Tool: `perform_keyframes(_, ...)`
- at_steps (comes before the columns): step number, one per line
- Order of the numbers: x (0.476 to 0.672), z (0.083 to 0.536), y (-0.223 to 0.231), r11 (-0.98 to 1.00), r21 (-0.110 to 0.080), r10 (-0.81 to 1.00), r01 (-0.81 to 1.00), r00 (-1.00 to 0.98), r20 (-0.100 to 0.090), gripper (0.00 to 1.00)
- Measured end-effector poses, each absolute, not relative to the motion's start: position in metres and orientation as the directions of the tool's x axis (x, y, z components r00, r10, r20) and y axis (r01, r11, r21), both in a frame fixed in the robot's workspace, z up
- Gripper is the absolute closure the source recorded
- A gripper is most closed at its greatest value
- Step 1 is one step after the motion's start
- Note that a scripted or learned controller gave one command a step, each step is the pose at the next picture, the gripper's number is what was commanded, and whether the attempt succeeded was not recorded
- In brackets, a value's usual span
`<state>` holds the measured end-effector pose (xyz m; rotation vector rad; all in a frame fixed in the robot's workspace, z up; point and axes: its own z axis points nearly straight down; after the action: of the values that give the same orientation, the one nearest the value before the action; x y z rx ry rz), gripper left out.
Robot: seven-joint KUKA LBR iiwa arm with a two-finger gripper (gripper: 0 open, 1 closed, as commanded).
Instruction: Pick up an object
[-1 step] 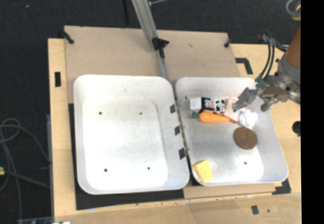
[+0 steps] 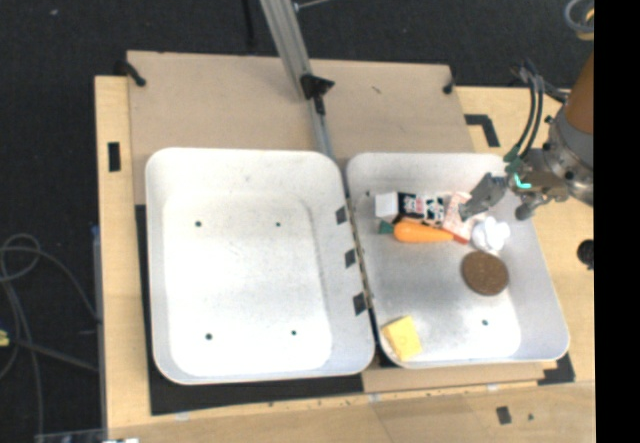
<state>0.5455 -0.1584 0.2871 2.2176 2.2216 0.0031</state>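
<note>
Hovering end effector: fingers spread, grasping nothing, at 2 o'clock in right bin
Carrot: bin centre, 9 o'clock of end effector
Brown disc: 6 o'clock
Yellow block: 7 o'clock

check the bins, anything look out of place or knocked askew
Nothing looks spilled or damaged. The one mild oddity: the yellow sponge sits jammed into the near-left corner of the right bin, tilted up against the rim. The carrot, brown disc and white ball lie flat.
</note>
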Motion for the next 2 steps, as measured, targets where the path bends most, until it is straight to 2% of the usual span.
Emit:
perform_keyframes(1, 0.551, 0.226, -0.158, -0.001, -0.004, 1.000, 1.000, 0.001, -0.001, 0.00)
perform_keyframes(2, 0.557, 0.180, -0.153, -0.005, -0.003, 1.000, 1.000, 0.005, -0.001, 0.00)
